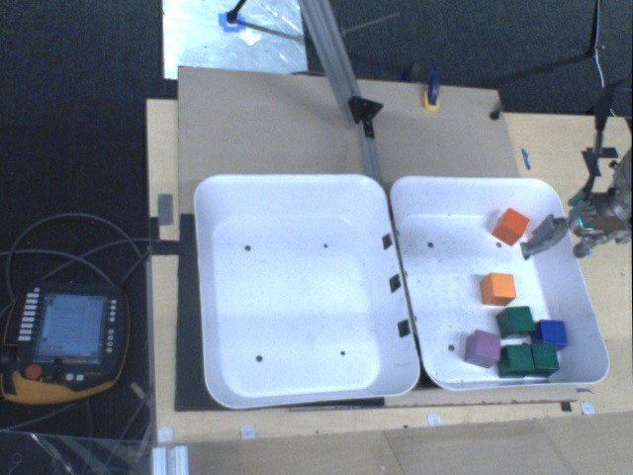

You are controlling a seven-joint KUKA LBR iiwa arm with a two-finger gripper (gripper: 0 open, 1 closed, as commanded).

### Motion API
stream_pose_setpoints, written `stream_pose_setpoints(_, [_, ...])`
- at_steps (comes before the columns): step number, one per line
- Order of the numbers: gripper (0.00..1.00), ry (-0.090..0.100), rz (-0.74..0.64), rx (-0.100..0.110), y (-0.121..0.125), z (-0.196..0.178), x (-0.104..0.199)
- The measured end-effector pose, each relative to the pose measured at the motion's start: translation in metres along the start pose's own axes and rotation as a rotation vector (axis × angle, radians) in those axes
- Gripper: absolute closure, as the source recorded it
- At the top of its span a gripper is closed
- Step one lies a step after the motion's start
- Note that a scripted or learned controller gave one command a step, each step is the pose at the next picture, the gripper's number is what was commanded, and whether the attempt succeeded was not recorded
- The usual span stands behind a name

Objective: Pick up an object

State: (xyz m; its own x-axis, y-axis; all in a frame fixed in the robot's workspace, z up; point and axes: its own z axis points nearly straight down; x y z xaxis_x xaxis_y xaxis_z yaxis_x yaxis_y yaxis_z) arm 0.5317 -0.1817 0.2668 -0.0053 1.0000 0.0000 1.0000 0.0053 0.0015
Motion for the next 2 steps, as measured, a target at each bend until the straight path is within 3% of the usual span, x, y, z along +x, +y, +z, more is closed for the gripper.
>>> stream_pose_setpoints(1, [0.0, 0.0, 0.001, -0.001, 0.0, 0.0, 0.0])
stream_pose_setpoints(2, [0.0, 0.001, 0.003, 0.005, 0.0, 0.062, 0.004])
